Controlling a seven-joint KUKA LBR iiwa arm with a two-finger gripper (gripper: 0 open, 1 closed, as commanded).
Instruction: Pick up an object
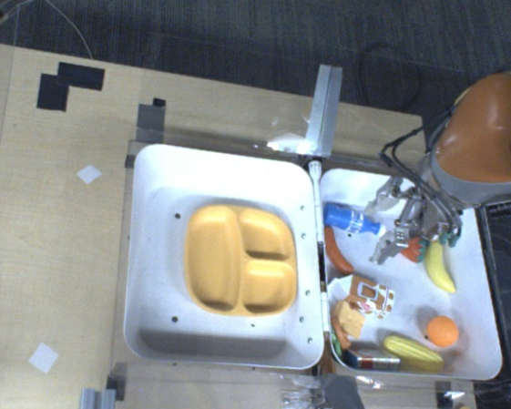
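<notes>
Clearly your claw point(400, 236) hangs low in the right bin point(486, 299), fingers spread and holding nothing, because the graspable clutter sits there: blue bottle point(349, 221) just beside it, banana point(439, 266) opposite, orange point(442, 331) farther off.

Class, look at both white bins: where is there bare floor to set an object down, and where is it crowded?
Left bin: bare floor rings the yellow tray, widest along its left and near sides. Right bin: crowded; only a patch between banana, orange and card is bare.
</notes>
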